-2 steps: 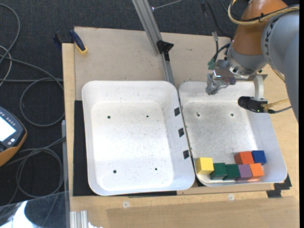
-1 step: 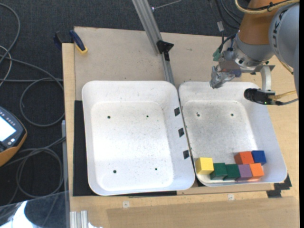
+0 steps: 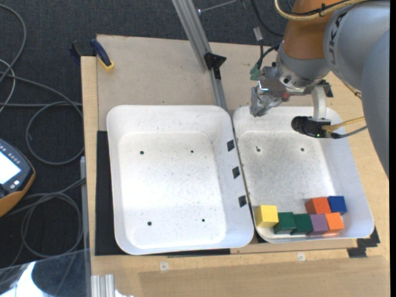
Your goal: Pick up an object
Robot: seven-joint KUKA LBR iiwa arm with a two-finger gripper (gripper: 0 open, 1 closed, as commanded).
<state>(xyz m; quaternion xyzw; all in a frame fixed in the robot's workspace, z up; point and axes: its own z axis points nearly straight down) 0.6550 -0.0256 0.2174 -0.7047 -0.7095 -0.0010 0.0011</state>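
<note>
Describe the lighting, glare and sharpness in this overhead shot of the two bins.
Camera view: even, soft light; the left bin looks bright, nearly washed out on its floor, with a faint shadow along its near wall; the coloured blocks in the right bin are crisp; the end effector and arm look slightly soft.

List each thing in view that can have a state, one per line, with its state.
gripper: raised over right bin's far rim, holding nothing visible
yellow block: resting in right bin, near edge
green blocks: resting beside it
right bin: holds the blocks
left bin: flat on bench
</note>
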